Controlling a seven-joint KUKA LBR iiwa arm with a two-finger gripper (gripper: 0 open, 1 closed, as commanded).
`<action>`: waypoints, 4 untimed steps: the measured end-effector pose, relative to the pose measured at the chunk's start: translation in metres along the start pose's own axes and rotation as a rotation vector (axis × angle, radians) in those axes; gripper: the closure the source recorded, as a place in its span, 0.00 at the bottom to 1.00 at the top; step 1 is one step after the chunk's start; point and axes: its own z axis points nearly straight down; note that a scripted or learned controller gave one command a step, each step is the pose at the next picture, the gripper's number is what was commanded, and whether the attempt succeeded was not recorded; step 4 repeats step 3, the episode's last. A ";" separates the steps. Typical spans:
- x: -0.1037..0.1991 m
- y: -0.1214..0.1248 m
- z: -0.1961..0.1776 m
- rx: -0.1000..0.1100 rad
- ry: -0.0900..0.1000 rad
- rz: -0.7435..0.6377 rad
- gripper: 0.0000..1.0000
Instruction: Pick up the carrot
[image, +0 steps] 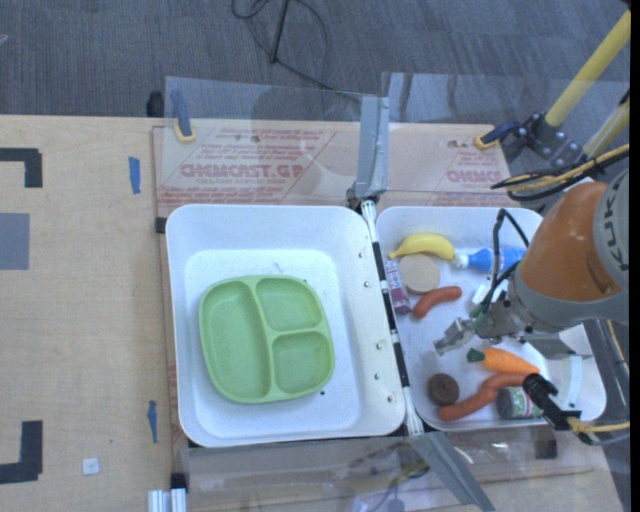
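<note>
Approaching the target is the step judged to be in hand: nothing is lifted, and the pick has yet to be made. Reading from left to right, the pale wooden tabletop (80, 330) carries the left shallow white bin (190, 235), which holds a light green plastic plate (267, 338) with three compartments. Across the central divider stands the right shallow white bin (395, 345), crowded with small toy foods. A yellow plastic banana (424, 244) lies near its far wall, with a tan round disc (421, 273) just below it and a reddish sausage-shaped piece (437, 300) below that. A dark brown round piece (444, 387) sits toward the near wall, and a second, longer reddish-orange sausage-shaped piece (470, 402) lies beside it. The claw (455, 338) hangs over the middle of this bin, its metal fingers pointing toward the left; whether they are parted or closed cannot be told at this slant, and no object is seen between them. The small orange toy carrot with a green stub (507, 361) lies on the bin floor just to the right of and below the claw tip, partly under the wrist, apparently not touching it. A dark green can-shaped object (518, 403) rests just below the carrot, and the grey arm with its orange band (565, 260) covers the bin's right part. The next move, on this reading, calls for drawing the claw back toward the right and nearer the front wall until it is centred over the carrot, aligning the fingers across its narrow width, then descending. Crowding by the can-shaped object and the longer sausage-shaped piece leaves little room for error.
</note>
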 end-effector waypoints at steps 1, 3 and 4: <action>-0.068 -0.021 0.011 0.003 0.000 0.106 0.00; 0.007 -0.031 -0.088 0.008 0.003 0.001 1.00; 0.007 -0.031 -0.088 0.008 0.003 0.001 1.00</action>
